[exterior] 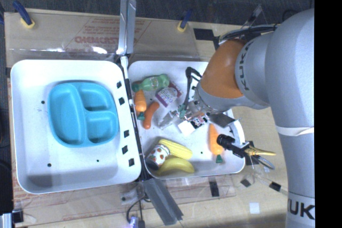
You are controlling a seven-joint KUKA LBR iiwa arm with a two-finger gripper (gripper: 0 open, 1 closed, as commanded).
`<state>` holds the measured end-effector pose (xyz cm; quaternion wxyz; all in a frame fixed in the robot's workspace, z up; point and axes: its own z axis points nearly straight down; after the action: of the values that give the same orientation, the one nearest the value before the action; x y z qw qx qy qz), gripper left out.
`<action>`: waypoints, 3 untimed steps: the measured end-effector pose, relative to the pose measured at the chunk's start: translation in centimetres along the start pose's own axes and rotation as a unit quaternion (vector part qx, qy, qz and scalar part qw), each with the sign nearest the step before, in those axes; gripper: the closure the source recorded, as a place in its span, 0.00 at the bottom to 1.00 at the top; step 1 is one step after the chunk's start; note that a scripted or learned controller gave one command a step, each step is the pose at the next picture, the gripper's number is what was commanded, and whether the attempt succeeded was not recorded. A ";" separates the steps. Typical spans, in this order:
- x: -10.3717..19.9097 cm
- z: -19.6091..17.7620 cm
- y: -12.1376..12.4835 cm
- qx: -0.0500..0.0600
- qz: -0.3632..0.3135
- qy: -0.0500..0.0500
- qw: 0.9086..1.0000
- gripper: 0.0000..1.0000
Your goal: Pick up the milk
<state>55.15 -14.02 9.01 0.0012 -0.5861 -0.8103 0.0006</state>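
Two white bins sit side by side on the worktop (pixel 64 29); the left bin (pixel 26 168) carries a blue tray (pixel 83 112), the right bin (pixel 235 168) carries the loose goods.

Item under task: the milk (pixel 187 126), taken to be the small white carton near the middle of the right bin, right of the two carrots (pixel 145 109) and above the banana (pixel 173 166). Identification is a judgement; the printing is too small to read.

Gripper (pixel 176 115): low over the bin centre, just left of and above the carton, close to or touching it. Whether it is open or closed cannot be told, and nothing is seen held in it.

Handling, by judgement: a light, stiff little box, flat-faced and probably smooth, so liable to slide or tip if caught on a corner. Best taken across its two broad flat faces, near the middle of its length, squarely.

Orientation: the carton appears to lie on its side, long axis running roughly left to right across the frame, rising slightly toward the right. Which end is the top cannot be told; the right end is partly covered by the wrist.

Hazard: a purple and white packet (pixel 166 95) and an orange carrot (pixel 215 139) lie near, so a stray grasp is possible
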 end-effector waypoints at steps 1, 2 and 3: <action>-5.8 0.1 -4.9 0.001 -0.057 0.002 0.998 0.00; -5.8 -0.7 -4.8 0.003 -0.059 0.004 0.998 1.00; 2.5 -11.4 -2.2 0.001 0.021 0.000 1.000 1.00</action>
<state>52.33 -12.38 20.41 0.0023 -0.6030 -0.7977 0.0014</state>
